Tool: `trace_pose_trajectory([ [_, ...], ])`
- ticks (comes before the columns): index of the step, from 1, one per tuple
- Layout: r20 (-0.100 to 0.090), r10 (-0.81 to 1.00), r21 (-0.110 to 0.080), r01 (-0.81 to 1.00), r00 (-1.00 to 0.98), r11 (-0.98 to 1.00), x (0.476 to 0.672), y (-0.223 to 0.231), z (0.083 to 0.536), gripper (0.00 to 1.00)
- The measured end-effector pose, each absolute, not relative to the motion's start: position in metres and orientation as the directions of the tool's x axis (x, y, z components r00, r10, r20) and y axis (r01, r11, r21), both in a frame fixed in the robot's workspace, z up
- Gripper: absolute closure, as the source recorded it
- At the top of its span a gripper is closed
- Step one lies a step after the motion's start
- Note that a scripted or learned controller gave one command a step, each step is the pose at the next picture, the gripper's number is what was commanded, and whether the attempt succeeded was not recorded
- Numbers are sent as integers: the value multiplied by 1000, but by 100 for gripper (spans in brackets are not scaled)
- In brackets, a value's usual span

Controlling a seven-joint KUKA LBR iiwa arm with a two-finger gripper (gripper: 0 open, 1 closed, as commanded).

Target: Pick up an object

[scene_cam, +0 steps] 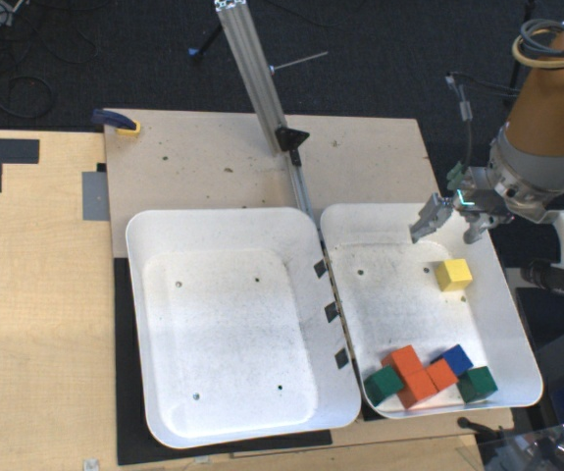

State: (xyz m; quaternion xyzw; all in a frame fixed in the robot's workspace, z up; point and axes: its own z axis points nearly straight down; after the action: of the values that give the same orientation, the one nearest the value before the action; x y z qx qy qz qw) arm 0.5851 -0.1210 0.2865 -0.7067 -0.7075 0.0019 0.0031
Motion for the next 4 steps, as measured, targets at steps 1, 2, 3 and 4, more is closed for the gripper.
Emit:
trace_pose_trajectory([
  [1,1,1000,-3,1000,0,0,586,-122,289,0],
  [2,1,1000,-8,1000,0,0,588,-128,241,0],
  [3,2,1000,-11,1000,1,-1,585,-131,177,0],
  [4,3,1000,-10,1000,1,-1,574,-123,123,0],
])
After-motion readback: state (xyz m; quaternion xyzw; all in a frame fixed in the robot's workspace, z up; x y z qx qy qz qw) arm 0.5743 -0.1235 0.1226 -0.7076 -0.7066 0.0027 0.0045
